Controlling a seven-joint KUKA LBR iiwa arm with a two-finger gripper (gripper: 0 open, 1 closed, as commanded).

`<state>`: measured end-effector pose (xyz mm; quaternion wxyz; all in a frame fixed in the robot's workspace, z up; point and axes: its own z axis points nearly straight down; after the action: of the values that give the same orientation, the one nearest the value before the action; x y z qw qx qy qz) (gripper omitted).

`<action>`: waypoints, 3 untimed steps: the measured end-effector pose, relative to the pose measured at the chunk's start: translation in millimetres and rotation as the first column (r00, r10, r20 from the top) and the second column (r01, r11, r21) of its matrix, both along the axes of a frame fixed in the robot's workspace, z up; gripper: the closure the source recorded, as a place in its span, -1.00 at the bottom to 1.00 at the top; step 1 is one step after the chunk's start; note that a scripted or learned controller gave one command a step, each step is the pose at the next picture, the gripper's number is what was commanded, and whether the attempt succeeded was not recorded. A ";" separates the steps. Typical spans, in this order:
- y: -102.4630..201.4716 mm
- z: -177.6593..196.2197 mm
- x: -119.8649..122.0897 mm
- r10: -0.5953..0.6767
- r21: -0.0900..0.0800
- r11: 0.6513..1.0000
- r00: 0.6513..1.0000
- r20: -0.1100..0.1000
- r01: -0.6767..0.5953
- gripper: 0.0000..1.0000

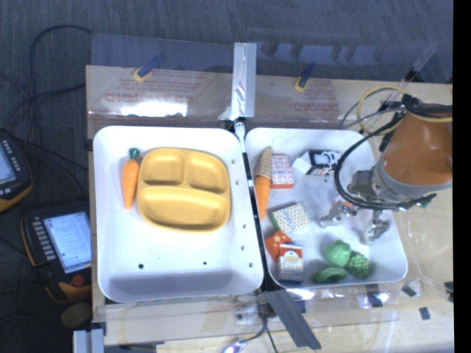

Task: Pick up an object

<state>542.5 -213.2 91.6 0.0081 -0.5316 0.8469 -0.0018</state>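
Note:
My gripper [355, 221] hangs over the right side of the right bin [397, 267], below the orange band of the arm. Its fingers are spread apart, with bare white bin floor between them, so it is open and holds nothing. Just below it lie a green round toy [338, 253] and a darker green piece [359, 264]. To its left sits a checked box [291, 218]. Further left are an orange carrot [261, 191], a small red-and-white box [282, 171] and a little carton [291, 260].
The left bin [110, 271] holds a yellow divided plate [184, 188] and a carrot [130, 181] beside it. A black-and-white packet [321, 160] lies at the back of the right bin. Cables loop above the arm at the right.

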 end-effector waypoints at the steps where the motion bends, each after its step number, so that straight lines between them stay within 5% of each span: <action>1: -0.3 9.4 1.1 -0.001 -0.003 1.000 1.000 0.002 0.001 1.00; 2: 39.8 -1.4 129.5 -0.128 -0.003 0.992 0.992 -0.004 0.128 1.00; 3: 41.0 18.5 79.1 0.181 -0.003 0.983 0.983 -0.013 -0.181 1.00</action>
<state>621.6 -172.2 110.2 0.0018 -0.6065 0.7951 0.0007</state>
